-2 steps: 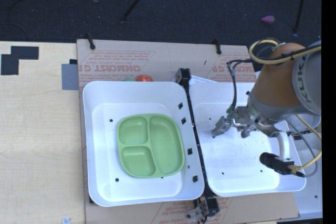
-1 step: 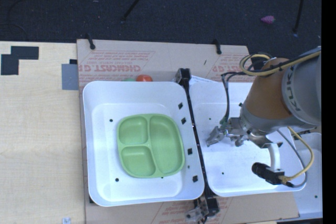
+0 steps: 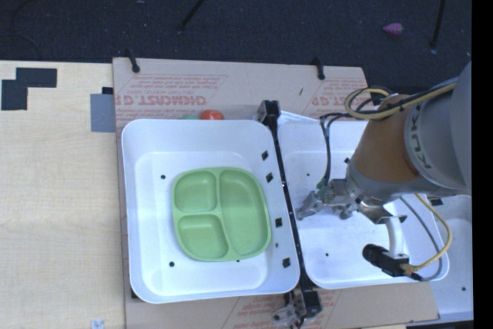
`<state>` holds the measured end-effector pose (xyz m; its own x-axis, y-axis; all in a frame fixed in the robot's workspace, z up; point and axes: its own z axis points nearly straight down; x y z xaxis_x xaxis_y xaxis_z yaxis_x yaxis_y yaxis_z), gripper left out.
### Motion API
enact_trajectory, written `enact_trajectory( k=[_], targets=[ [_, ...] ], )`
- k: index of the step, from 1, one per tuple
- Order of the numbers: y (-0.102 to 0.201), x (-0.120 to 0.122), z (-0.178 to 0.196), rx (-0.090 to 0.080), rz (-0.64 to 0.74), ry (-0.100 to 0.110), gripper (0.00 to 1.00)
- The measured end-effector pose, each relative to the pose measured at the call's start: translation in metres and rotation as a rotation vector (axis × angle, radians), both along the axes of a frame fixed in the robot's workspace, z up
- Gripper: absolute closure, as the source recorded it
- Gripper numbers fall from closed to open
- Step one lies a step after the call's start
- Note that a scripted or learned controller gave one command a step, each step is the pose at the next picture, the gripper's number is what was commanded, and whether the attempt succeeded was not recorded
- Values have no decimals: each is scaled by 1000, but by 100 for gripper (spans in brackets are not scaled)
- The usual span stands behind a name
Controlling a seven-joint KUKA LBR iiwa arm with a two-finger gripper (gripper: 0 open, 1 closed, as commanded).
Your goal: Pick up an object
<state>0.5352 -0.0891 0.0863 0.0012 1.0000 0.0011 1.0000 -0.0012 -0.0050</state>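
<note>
A light green divided plate [image 3: 221, 213] lies flat in the middle of the left white bin [image 3: 146, 166]. My gripper [image 3: 314, 204] hangs low over the right white bin [image 3: 339, 277], close to the divider between the bins, and points left. The grey arm with its orange band [image 3: 385, 154] covers much of that bin's floor. Nothing shows at the gripper's tip. The plate is well to the gripper's left, apart from it.
A small red-orange object [image 3: 211, 116] sits just behind the left bin's back rim, on the cardboard sheet [image 3: 231, 88]. A black divider rail [image 3: 281, 196] runs between the bins. A black cable fitting [image 3: 385, 258] hangs over the right bin's front.
</note>
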Motion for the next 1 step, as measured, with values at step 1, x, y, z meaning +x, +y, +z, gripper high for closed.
enact_trajectory(
  k=[1],
  targets=[
    [-2,1,13,0,-7,-3,100]
  ],
)
